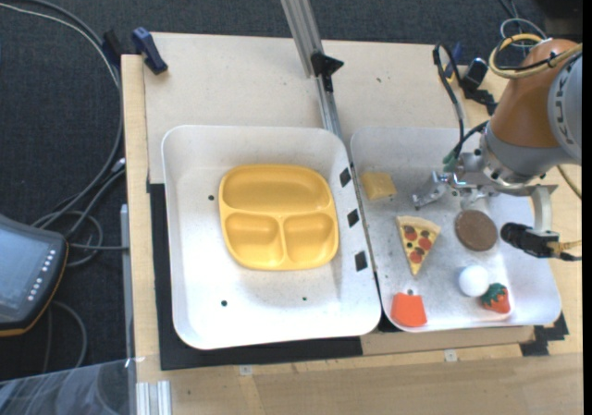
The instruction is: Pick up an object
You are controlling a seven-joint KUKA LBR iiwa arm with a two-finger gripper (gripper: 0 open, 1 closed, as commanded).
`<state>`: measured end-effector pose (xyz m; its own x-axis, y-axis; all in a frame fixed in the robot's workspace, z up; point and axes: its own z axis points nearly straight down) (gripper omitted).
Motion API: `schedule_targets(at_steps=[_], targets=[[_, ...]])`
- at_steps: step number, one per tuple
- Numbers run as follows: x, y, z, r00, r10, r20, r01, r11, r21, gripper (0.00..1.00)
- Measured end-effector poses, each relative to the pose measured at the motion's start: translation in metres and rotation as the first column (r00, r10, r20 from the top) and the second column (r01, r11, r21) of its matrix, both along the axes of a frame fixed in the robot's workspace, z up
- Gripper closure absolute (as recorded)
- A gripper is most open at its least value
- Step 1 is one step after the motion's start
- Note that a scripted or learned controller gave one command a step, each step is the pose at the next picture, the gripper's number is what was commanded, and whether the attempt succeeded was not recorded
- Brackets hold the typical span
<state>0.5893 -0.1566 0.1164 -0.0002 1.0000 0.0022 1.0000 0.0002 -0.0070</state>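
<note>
Claw over the right bin's toys

The claw [442,184] hangs released near the table's right edge; the brown cookie [476,229] looks light, stiff, best pinched across its rim.

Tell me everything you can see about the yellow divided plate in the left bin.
The yellow divided plate is a rounded rectangle with a raised rim and three compartments: one wide section along its far side and two smaller ones along its near side. It looks like smooth, slightly glossy plastic. It lies flat and right side up, turned a little, near the middle of the left bin, resting on the white floor. Nothing lies in its compartments, and no other object touches it.
</note>
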Motion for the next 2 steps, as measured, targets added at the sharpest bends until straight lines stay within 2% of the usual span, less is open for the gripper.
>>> schedule_targets(at_steps=[1, 2], targets=[[0.0, 0.001, -0.025, 1.0, 0.0, 0.002, 0.0, 1.0, 0.0, 0.0], [0.001, 0.001, -0.012, 1.0, 0.001, 0.007, -0.001, 1.0, 0.0, 1.0]])
